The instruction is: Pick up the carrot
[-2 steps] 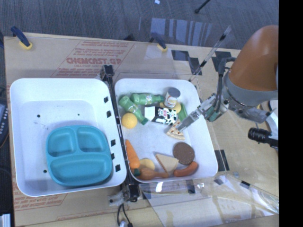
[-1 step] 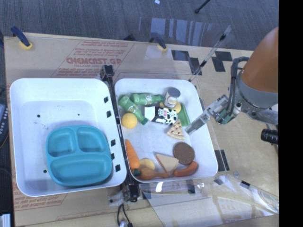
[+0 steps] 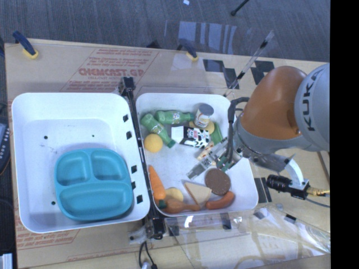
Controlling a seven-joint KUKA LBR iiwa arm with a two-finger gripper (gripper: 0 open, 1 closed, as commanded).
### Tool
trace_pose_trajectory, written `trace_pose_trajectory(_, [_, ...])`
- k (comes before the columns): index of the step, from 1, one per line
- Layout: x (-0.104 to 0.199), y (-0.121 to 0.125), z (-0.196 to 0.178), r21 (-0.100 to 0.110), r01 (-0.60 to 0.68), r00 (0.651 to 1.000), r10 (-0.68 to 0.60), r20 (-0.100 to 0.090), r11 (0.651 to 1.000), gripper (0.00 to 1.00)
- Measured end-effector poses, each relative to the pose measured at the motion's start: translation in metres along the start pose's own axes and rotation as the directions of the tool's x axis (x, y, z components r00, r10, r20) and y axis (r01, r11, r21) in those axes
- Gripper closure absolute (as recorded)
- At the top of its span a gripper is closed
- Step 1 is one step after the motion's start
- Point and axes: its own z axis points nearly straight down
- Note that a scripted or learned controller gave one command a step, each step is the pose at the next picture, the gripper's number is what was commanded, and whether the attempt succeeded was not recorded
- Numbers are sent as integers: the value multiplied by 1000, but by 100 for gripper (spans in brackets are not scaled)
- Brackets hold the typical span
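Observation:
The carrot [image 3: 156, 183] is orange and lies along the left wall of the right bin [image 3: 245, 179], near its front corner, pointing toward the back. My gripper [image 3: 203, 162] hangs over the middle of that bin, to the right of the carrot and apart from it, just above a brown round disc [image 3: 217, 181]. Its two grey fingers look spread, with nothing between them. The orange-banded arm [image 3: 275, 111] covers the bin's right edge.
Around the carrot lie a yellow lemon [image 3: 153, 143], green bottles [image 3: 168, 118], a cow-patterned item [image 3: 194, 137], a grey can [image 3: 205, 111], a bread wedge [image 3: 197, 194] and sausages [image 3: 220, 201]. A blue divided plate [image 3: 93, 184] sits in the left bin [image 3: 33, 116].

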Motion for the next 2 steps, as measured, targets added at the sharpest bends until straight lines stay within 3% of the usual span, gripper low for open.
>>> trace_pose_trajectory(1, [-94,85,82,0,101,995,-101,3,995,0])
trace_pose_trajectory(2, [-80,104,-48,-10,182,983,-182,18,983,0])
